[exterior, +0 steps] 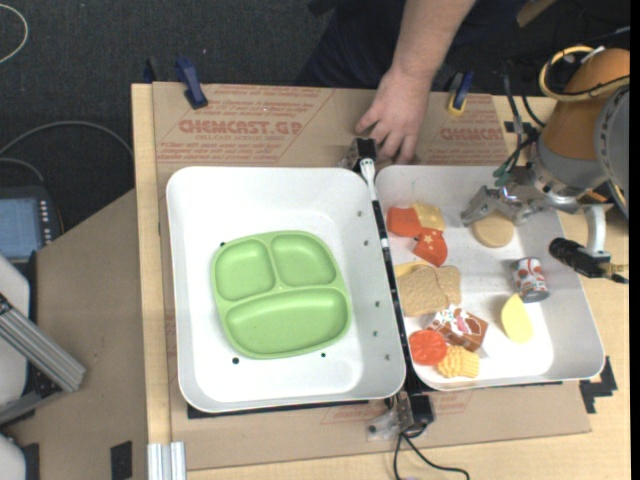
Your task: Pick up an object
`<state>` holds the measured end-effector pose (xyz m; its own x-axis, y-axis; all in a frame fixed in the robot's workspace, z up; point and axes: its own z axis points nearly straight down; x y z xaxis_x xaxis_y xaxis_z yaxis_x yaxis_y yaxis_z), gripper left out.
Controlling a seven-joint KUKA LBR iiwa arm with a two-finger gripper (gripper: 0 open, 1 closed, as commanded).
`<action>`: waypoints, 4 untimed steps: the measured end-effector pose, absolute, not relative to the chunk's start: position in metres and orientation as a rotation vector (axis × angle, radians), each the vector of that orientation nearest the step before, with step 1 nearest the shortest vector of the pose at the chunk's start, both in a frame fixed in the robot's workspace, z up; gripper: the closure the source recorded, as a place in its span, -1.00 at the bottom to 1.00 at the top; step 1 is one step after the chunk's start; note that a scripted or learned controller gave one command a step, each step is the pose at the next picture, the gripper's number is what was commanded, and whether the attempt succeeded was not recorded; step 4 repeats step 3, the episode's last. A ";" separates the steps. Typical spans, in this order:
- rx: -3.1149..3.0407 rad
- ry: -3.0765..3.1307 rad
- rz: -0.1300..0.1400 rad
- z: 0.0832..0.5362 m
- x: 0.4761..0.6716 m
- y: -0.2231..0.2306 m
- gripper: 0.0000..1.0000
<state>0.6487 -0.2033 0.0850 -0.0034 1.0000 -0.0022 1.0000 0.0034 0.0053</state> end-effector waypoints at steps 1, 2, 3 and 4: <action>2.214 2.219 0.004 0.096 0.648 -0.204 1.00; 2.223 2.227 -0.002 0.138 0.592 -0.157 1.00; 2.214 2.224 0.005 0.180 0.614 -0.098 1.00; 2.214 2.224 0.005 0.180 0.614 -0.098 1.00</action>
